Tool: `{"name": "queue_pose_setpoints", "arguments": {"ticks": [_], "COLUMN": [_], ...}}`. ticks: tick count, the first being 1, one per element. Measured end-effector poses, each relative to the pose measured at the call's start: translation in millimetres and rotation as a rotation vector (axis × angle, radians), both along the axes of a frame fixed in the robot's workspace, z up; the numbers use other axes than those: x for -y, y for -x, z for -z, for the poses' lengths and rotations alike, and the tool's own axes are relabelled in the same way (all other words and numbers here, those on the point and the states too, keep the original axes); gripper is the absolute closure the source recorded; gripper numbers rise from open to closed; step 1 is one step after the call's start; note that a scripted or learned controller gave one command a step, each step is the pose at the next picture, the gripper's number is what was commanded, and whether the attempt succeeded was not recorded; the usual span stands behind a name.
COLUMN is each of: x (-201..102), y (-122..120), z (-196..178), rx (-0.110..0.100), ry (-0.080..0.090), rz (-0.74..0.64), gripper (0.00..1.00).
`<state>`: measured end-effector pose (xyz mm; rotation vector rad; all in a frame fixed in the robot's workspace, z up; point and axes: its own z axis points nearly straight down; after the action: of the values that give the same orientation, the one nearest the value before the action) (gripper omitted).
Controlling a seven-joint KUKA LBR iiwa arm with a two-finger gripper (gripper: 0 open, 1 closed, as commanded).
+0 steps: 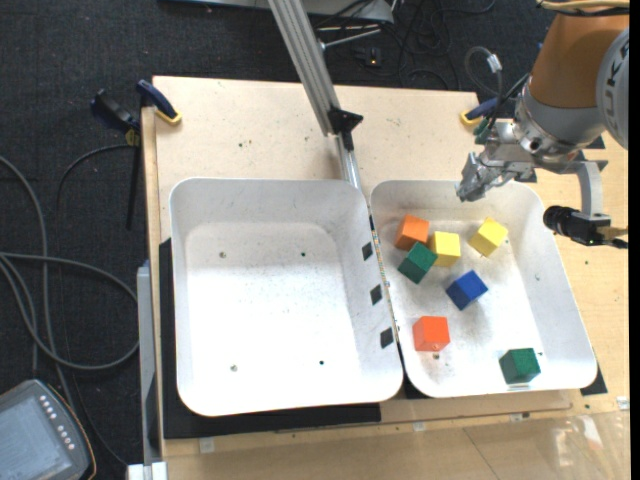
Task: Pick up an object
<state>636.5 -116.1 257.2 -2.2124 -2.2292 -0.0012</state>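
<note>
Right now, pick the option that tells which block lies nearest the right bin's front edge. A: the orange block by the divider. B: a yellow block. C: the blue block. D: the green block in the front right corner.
D: the green block sits in the right bin's front right corner, lower in the view than the orange block and the blue block.
</note>
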Motion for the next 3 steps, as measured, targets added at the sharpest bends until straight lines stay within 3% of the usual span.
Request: {"name": "queue_pose_setpoints", "arguments": {"ticks": [2,3], "x": [-98.2,-152.5], "y": [-13.9,-24.9], "z": [24.1,13.0], "rx": [0.000,0.004], "ry": [0.000,-0.001], "rz": [0.000,-0.001], "gripper": [1.00,1.00]}}
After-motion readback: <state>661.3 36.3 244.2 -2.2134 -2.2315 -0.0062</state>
